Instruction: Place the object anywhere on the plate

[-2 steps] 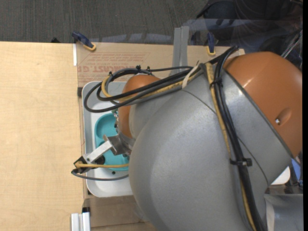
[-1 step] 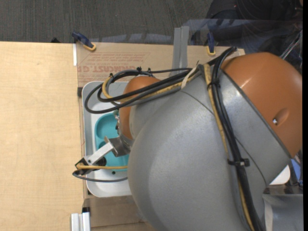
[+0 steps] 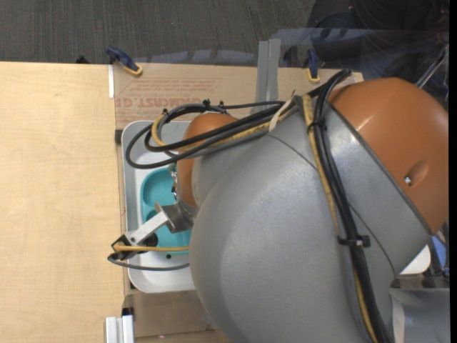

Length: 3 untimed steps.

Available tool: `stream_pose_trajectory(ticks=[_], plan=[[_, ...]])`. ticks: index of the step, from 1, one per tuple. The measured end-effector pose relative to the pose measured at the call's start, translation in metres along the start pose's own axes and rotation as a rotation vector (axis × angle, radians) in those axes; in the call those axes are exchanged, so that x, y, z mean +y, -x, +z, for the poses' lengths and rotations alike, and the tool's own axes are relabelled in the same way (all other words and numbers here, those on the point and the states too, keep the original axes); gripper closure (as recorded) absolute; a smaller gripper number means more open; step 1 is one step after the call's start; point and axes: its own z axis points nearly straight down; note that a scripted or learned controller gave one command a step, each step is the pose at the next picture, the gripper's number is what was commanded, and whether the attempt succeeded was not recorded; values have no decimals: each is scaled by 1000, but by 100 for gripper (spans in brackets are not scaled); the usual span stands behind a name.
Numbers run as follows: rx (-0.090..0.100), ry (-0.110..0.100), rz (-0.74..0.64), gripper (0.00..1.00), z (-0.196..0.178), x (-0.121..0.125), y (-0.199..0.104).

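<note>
Risk here comes mostly from how little of the work area can be seen. The arm (image 3: 300,220) fills the view from 12 round to 6 o'clock, its grey bulk and orange band over most of the white bin (image 3: 136,191). At 9 o'clock of the arm, a teal plate (image 3: 153,195) lies in the bin, partly covered. A white part with black and yellow cables (image 3: 139,238) juts out at 8 o'clock, low over the bin's near corner. The pincer sits somewhere under the wrist; I cannot tell how it stands or whether it has anything. The object itself I cannot pick out, so where it lies is unknown. If the pincer carries nothing, any release leaves the plate bare. If it does carry something, letting go near the plate's rim could drop it into the bin instead. The loose cables could also snag the bin wall on the worktop (image 3: 57,191)
</note>
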Motion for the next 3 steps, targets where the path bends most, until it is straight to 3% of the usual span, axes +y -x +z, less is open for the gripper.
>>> stream_pose_trajectory(ticks=[3], plan=[[-1,0,0,0,0,0,0]])
